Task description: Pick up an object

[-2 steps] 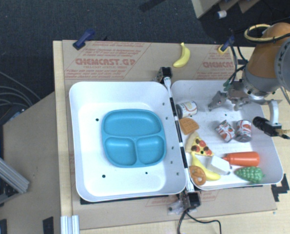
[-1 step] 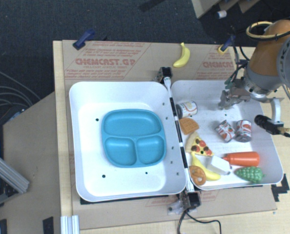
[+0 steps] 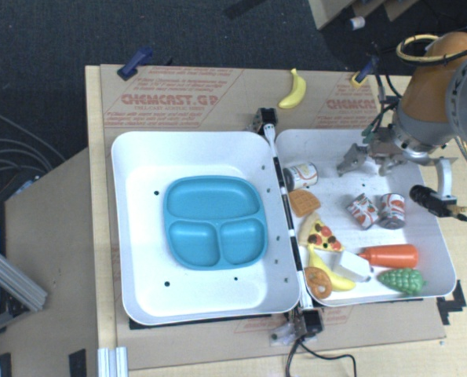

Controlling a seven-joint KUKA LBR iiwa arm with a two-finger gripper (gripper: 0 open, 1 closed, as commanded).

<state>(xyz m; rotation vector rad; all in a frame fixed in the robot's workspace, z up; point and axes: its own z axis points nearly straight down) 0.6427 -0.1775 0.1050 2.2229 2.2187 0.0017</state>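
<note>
My gripper hangs over the far part of the right bin, fingers spread open with nothing between them. Below it in the bin lie two crumpled cans, a small tin, a brown cookie, a pizza slice, a banana with a pretzel and a white block, an orange carrot and green grapes. The cans lie a little nearer than the fingers, apart from them.
The left bin holds a blue three-compartment tray. A second banana lies on the cardboard behind the bins. A black part of the arm overhangs the right bin's right side.
</note>
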